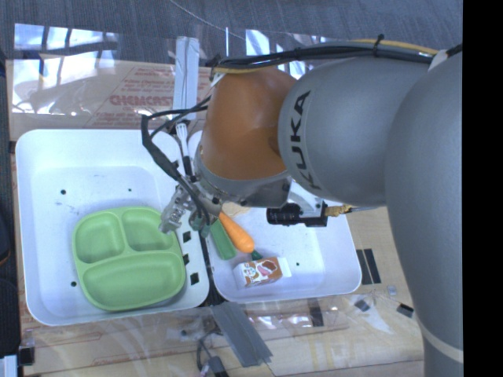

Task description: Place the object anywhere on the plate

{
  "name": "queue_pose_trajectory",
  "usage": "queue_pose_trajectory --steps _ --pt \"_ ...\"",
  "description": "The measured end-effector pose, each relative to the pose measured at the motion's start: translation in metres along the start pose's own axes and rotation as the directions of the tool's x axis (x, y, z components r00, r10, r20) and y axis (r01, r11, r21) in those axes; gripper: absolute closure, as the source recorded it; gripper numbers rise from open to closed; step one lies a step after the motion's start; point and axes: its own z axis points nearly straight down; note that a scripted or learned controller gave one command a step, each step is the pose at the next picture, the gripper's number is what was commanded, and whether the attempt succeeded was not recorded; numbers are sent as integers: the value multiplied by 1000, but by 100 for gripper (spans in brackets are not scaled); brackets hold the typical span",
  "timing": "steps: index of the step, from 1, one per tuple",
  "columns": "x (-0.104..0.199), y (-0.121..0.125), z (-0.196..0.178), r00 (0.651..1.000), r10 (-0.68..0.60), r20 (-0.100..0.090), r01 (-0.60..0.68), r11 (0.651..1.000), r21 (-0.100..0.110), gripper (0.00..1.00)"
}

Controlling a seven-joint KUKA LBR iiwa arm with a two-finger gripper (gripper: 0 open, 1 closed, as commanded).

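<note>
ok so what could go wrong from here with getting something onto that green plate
The pincer hangs over the divide between the bins, near the plate rim; a drop here could miss. The carrot and the small packet lie close together in the right bin, so a grasp could nudge the wrong one.
</note>
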Motion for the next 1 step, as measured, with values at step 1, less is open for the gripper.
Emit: queue_pose_trajectory --steps 1 --pt "54 35 20 992 -130 -2 130 992 1 100"
